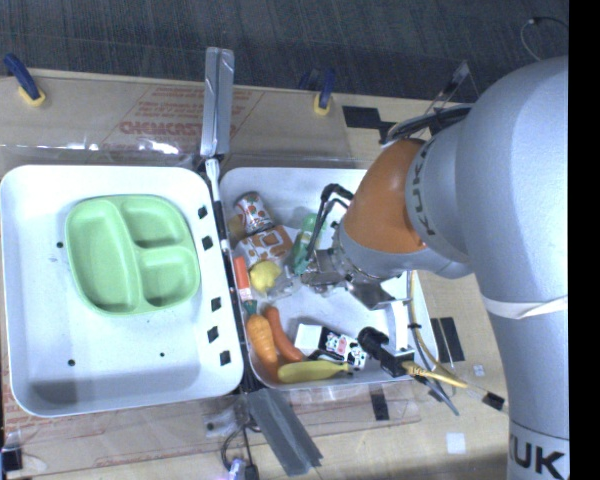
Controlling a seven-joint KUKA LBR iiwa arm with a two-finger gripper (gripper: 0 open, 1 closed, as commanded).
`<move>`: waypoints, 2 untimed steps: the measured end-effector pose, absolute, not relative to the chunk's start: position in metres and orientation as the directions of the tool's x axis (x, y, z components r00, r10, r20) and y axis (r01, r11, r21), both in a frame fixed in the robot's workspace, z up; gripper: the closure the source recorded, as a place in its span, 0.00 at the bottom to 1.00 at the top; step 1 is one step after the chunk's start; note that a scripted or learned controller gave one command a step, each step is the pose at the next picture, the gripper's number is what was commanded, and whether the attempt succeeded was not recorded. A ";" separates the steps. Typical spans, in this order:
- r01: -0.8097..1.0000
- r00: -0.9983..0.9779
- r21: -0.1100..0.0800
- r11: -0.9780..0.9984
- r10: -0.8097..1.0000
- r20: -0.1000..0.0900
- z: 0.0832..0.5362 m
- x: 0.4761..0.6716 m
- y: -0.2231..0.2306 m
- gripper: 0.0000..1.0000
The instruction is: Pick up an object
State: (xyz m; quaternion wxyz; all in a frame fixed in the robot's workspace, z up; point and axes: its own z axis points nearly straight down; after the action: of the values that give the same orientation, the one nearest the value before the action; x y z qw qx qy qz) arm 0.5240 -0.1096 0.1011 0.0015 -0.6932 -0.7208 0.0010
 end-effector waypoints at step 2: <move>1.000 -0.018 -0.006 0.018 1.000 0.002 0.114 0.567 -0.102 1.00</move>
State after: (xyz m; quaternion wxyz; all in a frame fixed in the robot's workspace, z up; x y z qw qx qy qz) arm 0.5666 -0.1020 0.1140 0.0028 -0.7008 -0.7134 0.0015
